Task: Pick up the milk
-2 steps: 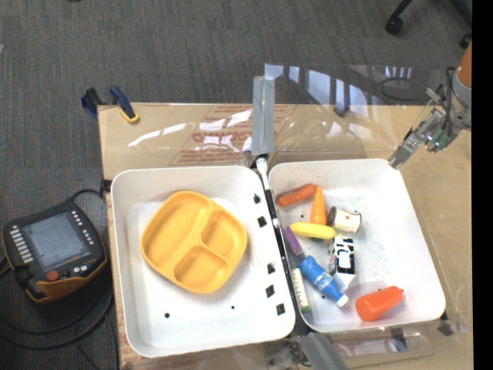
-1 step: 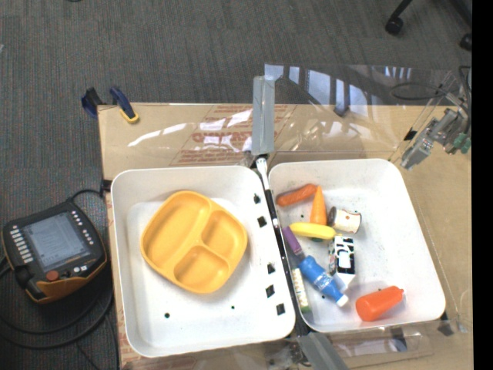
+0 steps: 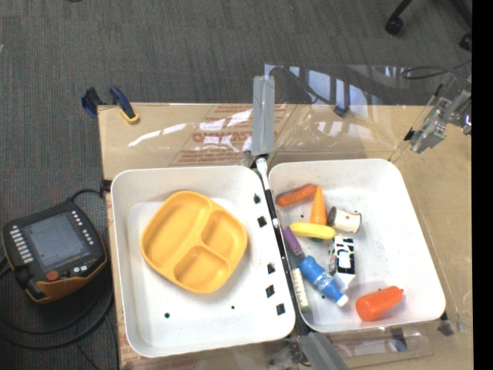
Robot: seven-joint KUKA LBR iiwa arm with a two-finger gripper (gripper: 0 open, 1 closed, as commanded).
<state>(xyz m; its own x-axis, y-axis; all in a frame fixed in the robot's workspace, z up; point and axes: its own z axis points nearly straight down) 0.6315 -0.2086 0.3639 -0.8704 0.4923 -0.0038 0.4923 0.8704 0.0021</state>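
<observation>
The gripper [image 3: 441, 126] hangs outside the right bin [image 3: 400, 206]; its grip cannot be told. Well below and left lies the milk [image 3: 343, 256], probably touching the blue bottle [image 3: 321, 278], near the banana [image 3: 311, 230].

Grey carpet floor [image 3: 177, 45], chair base [image 3: 420, 6]

Gripper [image 3: 433, 129] at upper right, high, tilted; nothing visibly between fingers.
</observation>
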